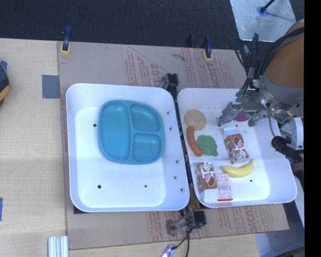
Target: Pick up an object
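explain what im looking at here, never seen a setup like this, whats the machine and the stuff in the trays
This is one picture from a camera fixed above a workbench, looking down at a slant. The machine is a robot arm reaching in from the right; its job is to pick up an object. At its end is the tool, a two-finger grasping part, hanging over the upper part of the right bin. I can't tell whether it grips anything.

Two shallow white bins sit side by side. The left bin holds a blue divided plate. The right bin holds small toy foods: a round beige piece, a sausage, a green leafy piece, a banana and two small packets.
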`<state>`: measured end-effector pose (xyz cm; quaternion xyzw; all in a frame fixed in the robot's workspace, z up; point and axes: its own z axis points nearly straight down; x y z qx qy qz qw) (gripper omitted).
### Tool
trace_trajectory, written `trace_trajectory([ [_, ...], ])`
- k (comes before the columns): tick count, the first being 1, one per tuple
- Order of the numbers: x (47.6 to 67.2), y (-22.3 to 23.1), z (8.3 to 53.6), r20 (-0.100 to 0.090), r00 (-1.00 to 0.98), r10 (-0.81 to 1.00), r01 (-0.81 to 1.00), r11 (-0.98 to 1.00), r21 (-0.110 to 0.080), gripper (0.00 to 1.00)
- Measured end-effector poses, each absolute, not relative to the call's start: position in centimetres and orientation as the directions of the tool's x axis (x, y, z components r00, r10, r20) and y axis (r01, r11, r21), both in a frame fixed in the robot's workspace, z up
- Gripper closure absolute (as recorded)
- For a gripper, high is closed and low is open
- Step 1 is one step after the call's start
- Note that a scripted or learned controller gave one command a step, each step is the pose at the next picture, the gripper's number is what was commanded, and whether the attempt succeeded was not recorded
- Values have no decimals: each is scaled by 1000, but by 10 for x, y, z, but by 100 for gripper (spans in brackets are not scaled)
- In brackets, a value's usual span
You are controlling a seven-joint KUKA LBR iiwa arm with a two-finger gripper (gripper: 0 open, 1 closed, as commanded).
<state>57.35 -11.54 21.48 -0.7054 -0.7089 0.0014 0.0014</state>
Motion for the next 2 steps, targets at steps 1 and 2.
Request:
trace_trajectory([
  [1,577,-168,146,-2,-4,1000,1000,4,-4,0],
  [2,575,-160,91,-1,-4,1000,1000,4,-5,0],
])
